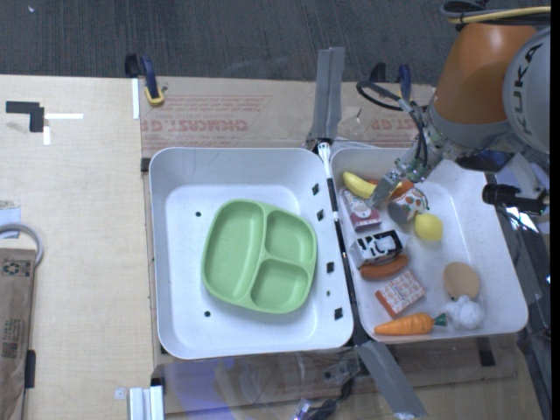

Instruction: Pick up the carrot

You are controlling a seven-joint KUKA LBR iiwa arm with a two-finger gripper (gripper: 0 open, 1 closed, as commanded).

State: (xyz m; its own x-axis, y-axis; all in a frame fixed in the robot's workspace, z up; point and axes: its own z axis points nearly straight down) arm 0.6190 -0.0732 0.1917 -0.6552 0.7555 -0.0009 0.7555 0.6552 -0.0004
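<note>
Pale wooden tabletop [70, 234] with two white bins: hand [391, 187] hovers over right bin's [499, 234] far end beside the banana [359, 183], grip state undeterminable; carrot [404, 325] lies untouched at near edge, so approach step, needing travel toward it.

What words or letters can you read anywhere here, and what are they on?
"KUKA", only partly in view, on the arm.
Red print on the cardboard behind the bins: upside down and too blurred to read surely.
A recycling sign on the brown bag.
Black-and-white packet and red box: print too small to read.
</note>
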